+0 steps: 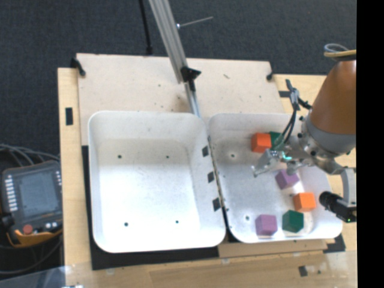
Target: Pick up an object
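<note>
Clearly we have several small blocks to choose from, all in the right bin (240,233): an orange block (261,141) near its far side, a purple block (287,179) in the middle, another orange block (305,201), and a purple cube (266,224) beside a green cube (293,221) at the near rim. We judge them light, stiff and flat-sided, so we would pinch across two opposite faces. Our gripper (273,161) hangs between the far orange block and the middle purple block; we cannot tell how its fingers stand. The near cubes crowd the rim and each other; the middle purple block has more open floor around it.
</note>
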### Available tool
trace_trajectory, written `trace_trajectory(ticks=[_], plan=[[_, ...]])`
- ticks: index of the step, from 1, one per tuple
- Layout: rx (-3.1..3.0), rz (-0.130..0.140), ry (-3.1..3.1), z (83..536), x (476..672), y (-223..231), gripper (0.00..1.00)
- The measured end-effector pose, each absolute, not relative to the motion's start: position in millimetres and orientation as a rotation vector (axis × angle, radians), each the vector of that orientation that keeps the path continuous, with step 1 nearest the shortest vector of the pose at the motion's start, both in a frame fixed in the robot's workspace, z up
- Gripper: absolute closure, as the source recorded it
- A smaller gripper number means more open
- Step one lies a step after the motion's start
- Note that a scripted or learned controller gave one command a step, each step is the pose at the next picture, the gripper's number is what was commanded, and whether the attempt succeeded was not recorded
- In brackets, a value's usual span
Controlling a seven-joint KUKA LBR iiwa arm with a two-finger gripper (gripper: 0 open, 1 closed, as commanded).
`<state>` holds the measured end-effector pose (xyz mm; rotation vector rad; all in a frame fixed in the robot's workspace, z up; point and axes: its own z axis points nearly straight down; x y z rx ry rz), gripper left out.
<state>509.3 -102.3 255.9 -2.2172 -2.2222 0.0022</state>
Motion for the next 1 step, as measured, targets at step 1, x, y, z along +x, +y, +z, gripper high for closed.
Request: trace_trajectory(ticks=[1], plan=[[-2.224, -0.003, -2.221, 257.8, 510.0, -102.5, 0.00]])
